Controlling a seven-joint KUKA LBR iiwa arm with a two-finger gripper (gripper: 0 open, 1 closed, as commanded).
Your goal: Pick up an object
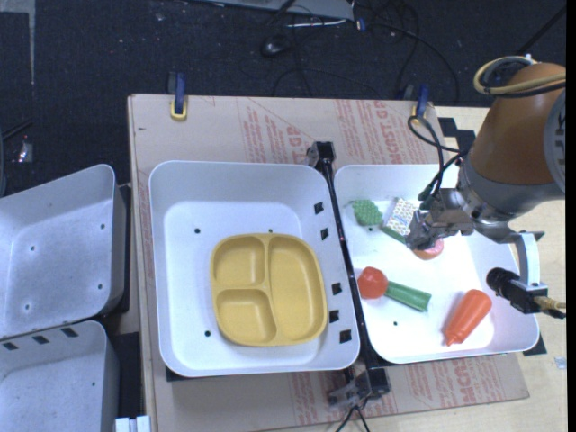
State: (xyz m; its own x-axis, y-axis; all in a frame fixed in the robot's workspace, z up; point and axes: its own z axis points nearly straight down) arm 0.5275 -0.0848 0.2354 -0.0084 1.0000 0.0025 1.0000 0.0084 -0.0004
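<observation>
Toward the back of the right bin [517, 340], just under the gripper [427, 233], sits a small pink, rounded object [431, 249], partly covered by the tool. Beside it, nearer the bin's back wall, lie a green knobbly piece [365, 212] and a silver speckled packet [400, 212]. Nearer the front edge rest a red ball on a green stem [392, 287] and an orange carrot-shaped toy [466, 316]. A yellow divided plate [268, 289] lies flat in the middle of the left bin [171, 241]. Reaching in from the right, the grey arm [517, 151] with its orange band bends down over the right bin, wrist pointing at the pink object. The dark fingers seem to touch it, but whether they grip it, or how far apart they stand, I cannot tell.
</observation>
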